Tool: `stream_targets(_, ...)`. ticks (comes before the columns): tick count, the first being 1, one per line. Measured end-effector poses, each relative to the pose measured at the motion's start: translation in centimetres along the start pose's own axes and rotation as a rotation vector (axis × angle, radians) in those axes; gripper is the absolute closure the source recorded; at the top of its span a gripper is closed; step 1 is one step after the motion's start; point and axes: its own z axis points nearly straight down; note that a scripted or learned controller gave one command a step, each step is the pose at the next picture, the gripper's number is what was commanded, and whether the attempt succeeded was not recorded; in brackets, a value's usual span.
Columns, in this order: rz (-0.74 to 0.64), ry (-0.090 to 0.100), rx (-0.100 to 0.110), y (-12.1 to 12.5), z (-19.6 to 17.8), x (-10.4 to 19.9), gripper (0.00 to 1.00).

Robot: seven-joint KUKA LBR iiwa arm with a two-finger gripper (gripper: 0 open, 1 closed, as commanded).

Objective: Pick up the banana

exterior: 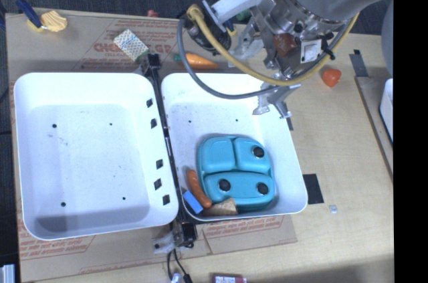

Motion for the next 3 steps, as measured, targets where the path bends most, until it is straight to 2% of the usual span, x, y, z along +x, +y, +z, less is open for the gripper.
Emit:
stream_targets(1,0.014,0.001,-0.001,-8.2,-1.6,2.4,0.00)
stream_targets(2,-0.013,0.000,-0.001,-15.3,-0.6,2.1,0.00)
stream_targets(3,-0.008,0.018,0.029,-14.3,-2.9,1.9,1.00)
